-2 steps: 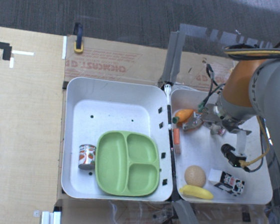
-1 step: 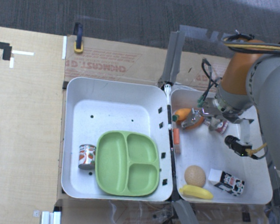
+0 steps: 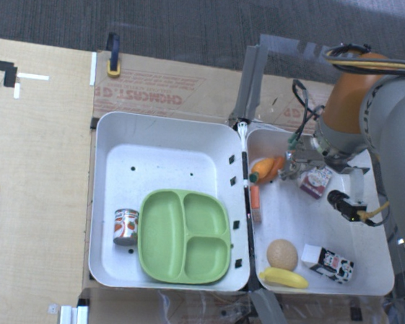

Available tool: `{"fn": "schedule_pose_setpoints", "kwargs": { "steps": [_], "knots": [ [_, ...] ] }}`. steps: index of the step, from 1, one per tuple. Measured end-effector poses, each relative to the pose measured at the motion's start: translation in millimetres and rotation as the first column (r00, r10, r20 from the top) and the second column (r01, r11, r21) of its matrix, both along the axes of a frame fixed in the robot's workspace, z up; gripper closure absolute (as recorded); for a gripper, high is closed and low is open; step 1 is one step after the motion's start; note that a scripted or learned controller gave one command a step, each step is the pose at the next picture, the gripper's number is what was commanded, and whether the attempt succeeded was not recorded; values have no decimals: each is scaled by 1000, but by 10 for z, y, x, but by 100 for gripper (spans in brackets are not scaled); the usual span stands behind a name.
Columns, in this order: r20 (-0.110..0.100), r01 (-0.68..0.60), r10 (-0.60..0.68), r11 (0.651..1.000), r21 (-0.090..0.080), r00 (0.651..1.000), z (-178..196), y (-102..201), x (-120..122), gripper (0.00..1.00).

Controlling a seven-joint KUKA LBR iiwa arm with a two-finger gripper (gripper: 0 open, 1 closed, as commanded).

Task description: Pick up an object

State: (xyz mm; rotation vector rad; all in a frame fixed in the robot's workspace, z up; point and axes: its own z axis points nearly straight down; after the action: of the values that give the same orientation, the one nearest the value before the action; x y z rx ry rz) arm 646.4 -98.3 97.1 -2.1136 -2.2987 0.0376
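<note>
My gripper (image 3: 295,161) hangs low over the back of the right bin (image 3: 374,250), under the orange wrist band. An orange carrot (image 3: 266,168) lies just to its left, close to the fingers. A small red-and-white packet (image 3: 316,181) lies just to its right. Nothing shows as lifted. Toward the bin's front lie a tan round ball (image 3: 283,253), a yellow banana (image 3: 284,278) and a black-and-white carton (image 3: 329,262). A thin red stick (image 3: 255,199) lies along the bin's left wall.
The left bin (image 3: 116,155) holds a green divided plate (image 3: 183,235) and a small can (image 3: 126,227) beside it. A metal divider (image 3: 248,90) rises between the bins at the back. The arm's grey body (image 3: 402,129) covers the right bin's back right corner.
</note>
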Motion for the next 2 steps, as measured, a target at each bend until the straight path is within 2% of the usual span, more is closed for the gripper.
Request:
{"fn": "schedule_pose_setpoints", "kwargs": {
  "steps": [1,2],
  "knots": [
    [32,-330,330,944,1,943,1276,-754,130,100],
    [29,-119,118,993,4,993,1344,-104,-249,100]
  ]
}}
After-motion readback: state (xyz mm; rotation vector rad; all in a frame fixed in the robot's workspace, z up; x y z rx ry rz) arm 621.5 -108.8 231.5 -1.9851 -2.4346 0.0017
